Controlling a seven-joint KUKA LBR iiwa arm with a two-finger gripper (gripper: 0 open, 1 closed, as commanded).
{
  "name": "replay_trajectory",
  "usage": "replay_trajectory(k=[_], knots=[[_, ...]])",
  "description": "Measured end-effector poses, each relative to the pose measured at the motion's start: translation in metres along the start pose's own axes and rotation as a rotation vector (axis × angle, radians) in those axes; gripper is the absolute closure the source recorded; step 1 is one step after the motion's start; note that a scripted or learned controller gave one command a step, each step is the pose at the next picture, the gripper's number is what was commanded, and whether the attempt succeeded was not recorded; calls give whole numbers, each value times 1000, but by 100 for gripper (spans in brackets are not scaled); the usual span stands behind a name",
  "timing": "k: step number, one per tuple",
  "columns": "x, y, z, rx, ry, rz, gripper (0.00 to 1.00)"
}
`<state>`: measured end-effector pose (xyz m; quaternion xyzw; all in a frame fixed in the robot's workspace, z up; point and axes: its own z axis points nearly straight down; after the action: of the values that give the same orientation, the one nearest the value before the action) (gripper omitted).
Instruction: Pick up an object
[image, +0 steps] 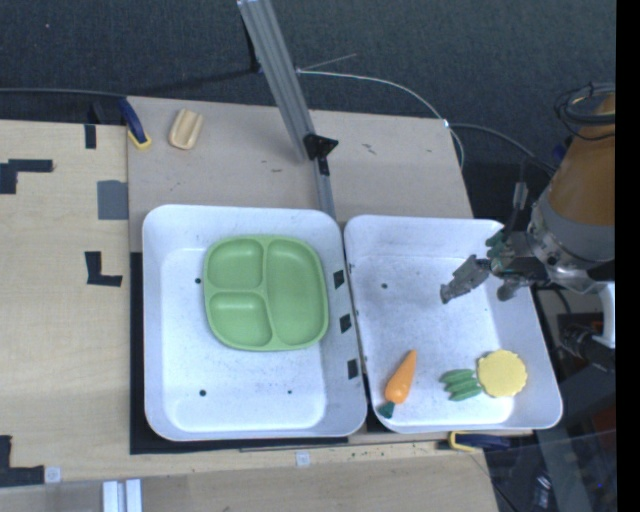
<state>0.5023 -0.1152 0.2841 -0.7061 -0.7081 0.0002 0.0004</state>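
**Q:** Over the right bin (520, 330), toward its far right side — gripper (486, 283)?

**A:** Yes. Hung above the bin's bare white floor, at the end of the grey arm (575, 235) entering from the right, orange band (590, 185) above the wrist. Two dark fingers (461, 281) set apart, pointing left and downward; nothing between them, nothing held.

**Q:** Candidate objects for the pick?

**A:** Both in the same right bin, along its near edge, well apart from the gripper. Orange carrot (401, 376) with green tip, lying at a slant near the bin's near left corner. Yellow pineapple toy (500, 373) to its right, round and flat, green leaves (460, 383) pointing left toward the carrot without touching it.

**Q:** Left bin (165, 300)?

**A:** Touching the right bin along the shared middle edge. One green plate (267, 292), three compartments, resting flat in the far half of the bin, slightly right of centre.

**Q:** Beyond the bins?

**A:** On the brown bench (400, 170), near its far left corner: small tan block (185, 129), and just beside it to the left a blue and yellow clamp (135, 124). Grey metal pole (282, 78) slanting down from the top toward the gap between the two bins. Thin cable (400, 92) curving across the far right of the bench.
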Motion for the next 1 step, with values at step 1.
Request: replay_trajectory(k=[1], knots=[[0, 0, 0, 0, 0, 0, 0]])
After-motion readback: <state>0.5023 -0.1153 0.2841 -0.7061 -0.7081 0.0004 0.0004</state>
